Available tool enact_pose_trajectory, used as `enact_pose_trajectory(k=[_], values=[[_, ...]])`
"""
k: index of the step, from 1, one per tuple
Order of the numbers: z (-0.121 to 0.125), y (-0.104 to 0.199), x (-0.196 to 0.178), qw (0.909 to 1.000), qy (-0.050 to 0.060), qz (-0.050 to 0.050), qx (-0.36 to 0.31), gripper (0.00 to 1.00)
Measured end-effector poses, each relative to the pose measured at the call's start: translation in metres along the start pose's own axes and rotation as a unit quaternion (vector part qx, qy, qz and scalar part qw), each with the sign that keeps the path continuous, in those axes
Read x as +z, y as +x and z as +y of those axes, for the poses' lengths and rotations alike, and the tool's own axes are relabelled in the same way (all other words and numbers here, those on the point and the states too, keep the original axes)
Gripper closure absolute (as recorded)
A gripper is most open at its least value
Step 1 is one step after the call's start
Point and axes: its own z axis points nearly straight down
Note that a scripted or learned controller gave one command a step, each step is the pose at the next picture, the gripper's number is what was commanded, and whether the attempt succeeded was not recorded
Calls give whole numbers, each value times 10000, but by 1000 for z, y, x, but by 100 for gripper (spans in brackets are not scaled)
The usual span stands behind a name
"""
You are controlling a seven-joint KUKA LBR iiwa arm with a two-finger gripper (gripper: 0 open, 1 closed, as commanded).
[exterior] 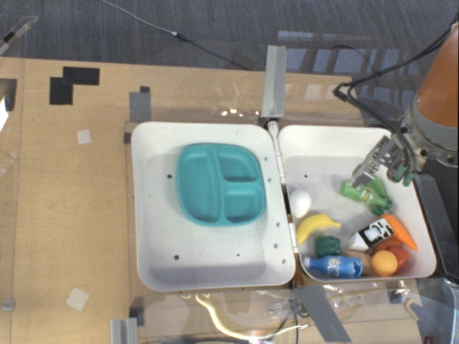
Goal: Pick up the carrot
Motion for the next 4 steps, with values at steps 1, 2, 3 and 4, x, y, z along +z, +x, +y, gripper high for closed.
enact_pose_trajectory(k=[1,2,3,4], values=[[1,1,3,10000,15,27,-19,0],[34,39,51,9939,31,49,1100,0],[34,38,51,9939,29,45,1104,0],[34,38,51,9939,29,45,1104,0]])
